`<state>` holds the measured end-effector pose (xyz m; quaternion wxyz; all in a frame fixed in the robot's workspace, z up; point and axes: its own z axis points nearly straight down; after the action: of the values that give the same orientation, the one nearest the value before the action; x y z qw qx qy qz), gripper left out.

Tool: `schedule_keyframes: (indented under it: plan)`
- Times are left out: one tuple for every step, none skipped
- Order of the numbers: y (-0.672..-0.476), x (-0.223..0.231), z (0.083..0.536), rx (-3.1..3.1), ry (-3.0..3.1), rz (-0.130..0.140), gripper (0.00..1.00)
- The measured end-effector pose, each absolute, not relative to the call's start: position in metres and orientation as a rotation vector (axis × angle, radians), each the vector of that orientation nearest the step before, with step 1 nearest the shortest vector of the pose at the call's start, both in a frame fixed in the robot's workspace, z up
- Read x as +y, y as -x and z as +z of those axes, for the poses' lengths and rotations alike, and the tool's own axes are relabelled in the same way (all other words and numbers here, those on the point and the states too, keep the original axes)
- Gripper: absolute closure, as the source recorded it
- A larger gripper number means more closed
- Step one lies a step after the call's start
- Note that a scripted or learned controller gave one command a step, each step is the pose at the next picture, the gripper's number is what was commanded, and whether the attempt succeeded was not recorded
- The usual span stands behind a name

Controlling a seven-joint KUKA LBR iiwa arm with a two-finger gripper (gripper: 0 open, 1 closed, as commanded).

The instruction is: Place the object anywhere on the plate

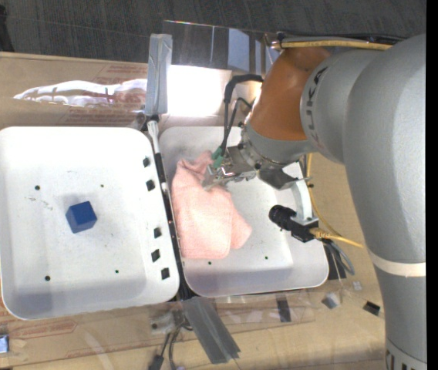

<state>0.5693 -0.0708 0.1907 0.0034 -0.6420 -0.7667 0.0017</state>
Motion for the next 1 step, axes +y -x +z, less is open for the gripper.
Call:
schedule_keyframes:
  plan:
    - [-0.5694, -0.0699, 0.2314, -2.414, 2.006, 0.002, 1.0]
